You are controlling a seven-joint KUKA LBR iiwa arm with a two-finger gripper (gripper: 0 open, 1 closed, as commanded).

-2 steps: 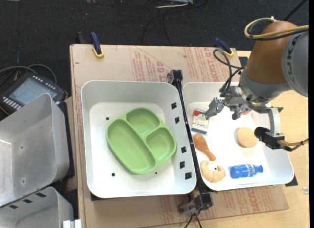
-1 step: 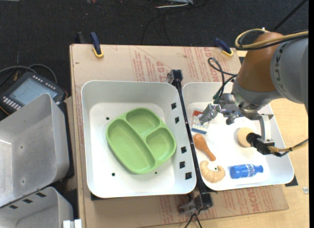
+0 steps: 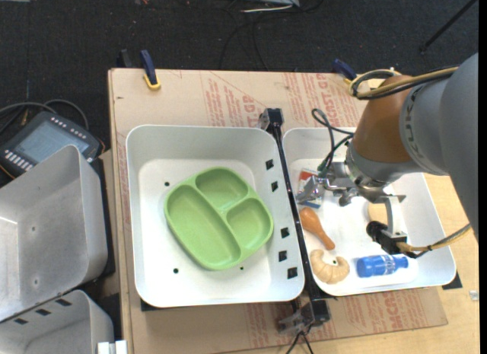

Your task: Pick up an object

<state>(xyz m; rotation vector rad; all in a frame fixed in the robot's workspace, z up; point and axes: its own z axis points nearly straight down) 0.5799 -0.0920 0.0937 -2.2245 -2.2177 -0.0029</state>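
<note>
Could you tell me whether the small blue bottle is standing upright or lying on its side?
Lying on its side: the small blue plastic bottle rests lengthwise on the right white bin's floor.

Right bin: croissant [image 3: 330,267] near edge, blue bottle [image 3: 382,265] lying beside it, drumstick [image 3: 315,227] just beyond

The arm [image 3: 411,135] covers the right bin's [image 3: 437,215] upper part and the tool's [image 3: 318,185] fingers. A small object [image 3: 307,185] beside it is too jumbled to identify.
</note>
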